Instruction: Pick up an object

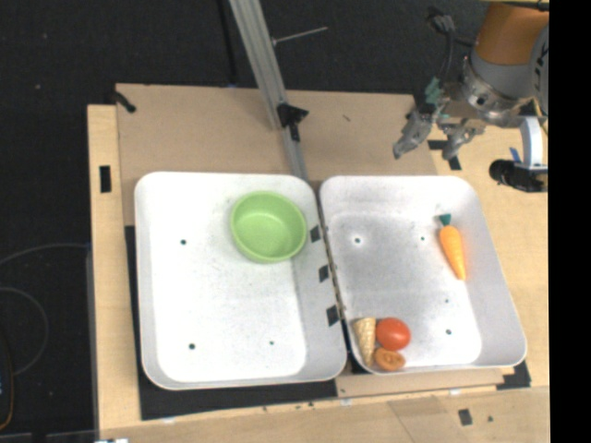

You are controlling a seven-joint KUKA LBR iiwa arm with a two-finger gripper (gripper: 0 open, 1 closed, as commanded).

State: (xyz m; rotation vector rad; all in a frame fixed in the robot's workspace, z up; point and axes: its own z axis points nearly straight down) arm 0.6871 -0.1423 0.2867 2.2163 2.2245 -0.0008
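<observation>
Beyond the far right corner of the right bin, the gripper hangs above the counter with fingers spread and empty. The toy carrot, nearest below, seems its likeliest target; the green bowl sits in the left bin.

grey arm with orange band, dark cables.

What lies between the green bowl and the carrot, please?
In the camera view, between the green bowl and the carrot lie the bins' adjoining rims, then bare bin floor.
</observation>
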